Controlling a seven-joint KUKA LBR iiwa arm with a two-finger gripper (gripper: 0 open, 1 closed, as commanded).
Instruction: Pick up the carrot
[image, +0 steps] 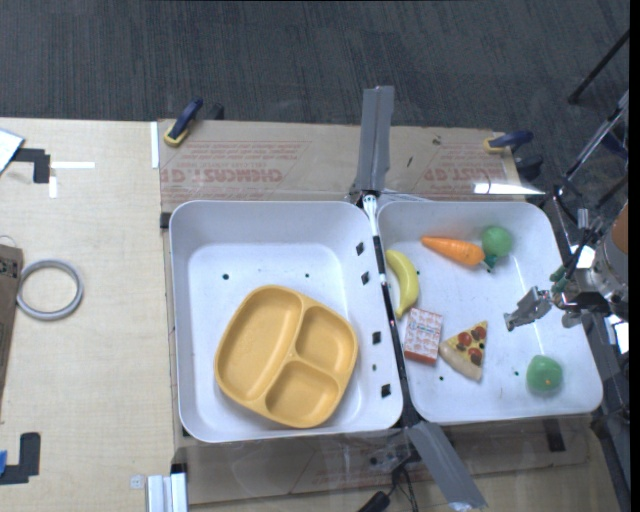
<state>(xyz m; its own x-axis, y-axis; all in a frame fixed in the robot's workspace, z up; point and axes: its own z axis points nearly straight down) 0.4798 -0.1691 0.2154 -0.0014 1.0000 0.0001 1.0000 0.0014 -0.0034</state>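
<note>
While carrot (453, 250) lies apart, jaws (527, 309) hover nearer.

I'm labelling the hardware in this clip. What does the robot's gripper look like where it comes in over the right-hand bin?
The gripper is small, made of bare grey metal, and narrows to a slim tip. Behind it is a boxier block in grey, white and black with a small green spot. Thin dark rods or cables slant up from there toward the upper right, and a sliver of orange shows at the edge.
</note>
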